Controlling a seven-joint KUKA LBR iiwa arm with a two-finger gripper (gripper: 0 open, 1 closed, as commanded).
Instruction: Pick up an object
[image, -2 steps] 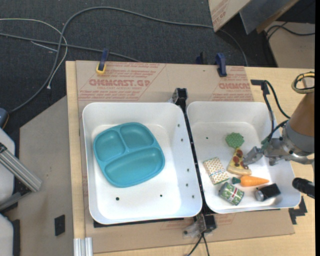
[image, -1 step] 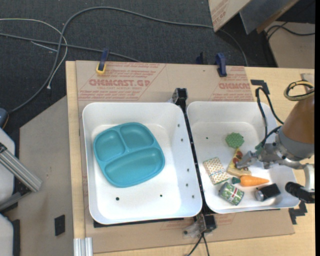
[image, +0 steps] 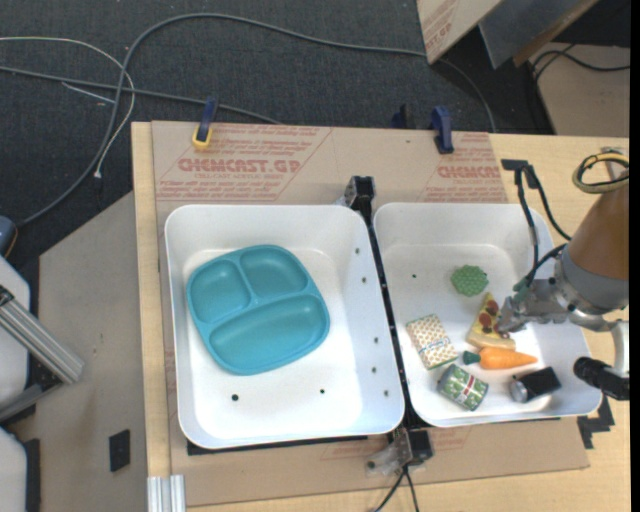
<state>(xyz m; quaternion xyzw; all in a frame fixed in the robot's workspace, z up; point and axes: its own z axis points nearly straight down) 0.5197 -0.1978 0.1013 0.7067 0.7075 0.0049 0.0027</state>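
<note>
Tool (image: 512, 312) over pizza slice (image: 487, 322)

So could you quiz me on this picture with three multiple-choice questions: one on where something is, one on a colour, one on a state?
1. Where is the divided plate?
A. left bin
B. right bin
C. on the floor

2. What colour is the carrot?
A. blue
B. orange
C. purple

3. How does the plate lie?
A. flat, compartments up
B. upside down
C. on its edge

Answers:
1 A: it lies in the left bin.
2 B: orange with a green end, beside the tool in the right bin.
3 A: its three compartments face up.
</note>
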